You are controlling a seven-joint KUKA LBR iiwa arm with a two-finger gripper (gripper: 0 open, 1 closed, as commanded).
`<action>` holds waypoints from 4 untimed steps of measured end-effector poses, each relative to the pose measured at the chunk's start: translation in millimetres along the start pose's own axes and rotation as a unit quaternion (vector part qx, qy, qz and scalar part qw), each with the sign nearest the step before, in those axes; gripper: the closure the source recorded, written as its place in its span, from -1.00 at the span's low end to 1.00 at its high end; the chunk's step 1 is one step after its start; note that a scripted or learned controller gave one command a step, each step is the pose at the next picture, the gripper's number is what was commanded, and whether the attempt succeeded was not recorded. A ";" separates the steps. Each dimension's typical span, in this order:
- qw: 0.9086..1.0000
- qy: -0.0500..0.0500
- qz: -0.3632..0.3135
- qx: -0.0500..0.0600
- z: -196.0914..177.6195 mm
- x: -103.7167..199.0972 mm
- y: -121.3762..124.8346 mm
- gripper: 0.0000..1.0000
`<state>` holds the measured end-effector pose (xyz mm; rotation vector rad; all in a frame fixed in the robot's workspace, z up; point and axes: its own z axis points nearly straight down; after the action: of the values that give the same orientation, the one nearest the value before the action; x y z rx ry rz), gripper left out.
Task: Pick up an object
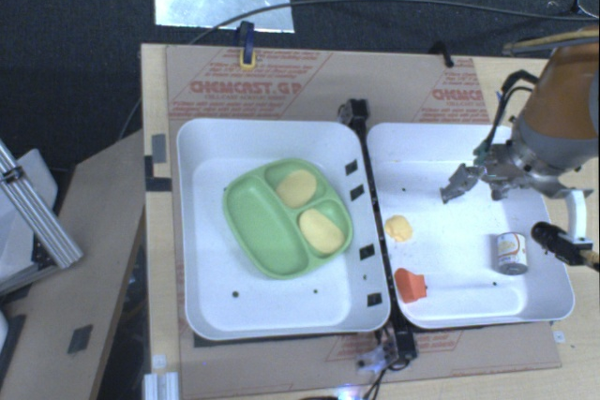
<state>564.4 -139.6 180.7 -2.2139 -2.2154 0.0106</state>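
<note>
My gripper (477, 185) hangs over the upper middle of the right bin (441, 145), and its two grey fingers are spread apart with nothing between them. Below it, three objects lie on the bin floor. A small yellow lump (398, 228) rests near the left wall. In the front left corner lies an orange-red piece (410, 285). A small white can with a silver lid (510, 253) stands to the right, under the arm's wrist. None of them touches the gripper.
In the left bin (202, 201) lies a green divided plate (258, 225) with two yellow food pieces (297, 187) (322, 229) in its right compartments. A black divider (367, 211) runs between the bins. A black part of the arm (560, 244) juts over the right bin's right edge.
</note>
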 end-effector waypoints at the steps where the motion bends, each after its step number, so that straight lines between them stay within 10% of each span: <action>1: 1.000 -0.001 -0.001 -0.006 -6.8 0.3 3.0 -1.00; 3: 1.000 -0.001 0.000 -0.005 98.2 -2.0 5.3 -1.00; 4: 1.000 -0.001 0.000 -0.007 85.2 -2.4 6.5 1.00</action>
<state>569.9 -141.9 95.5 -2.2230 -2.2238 -0.0023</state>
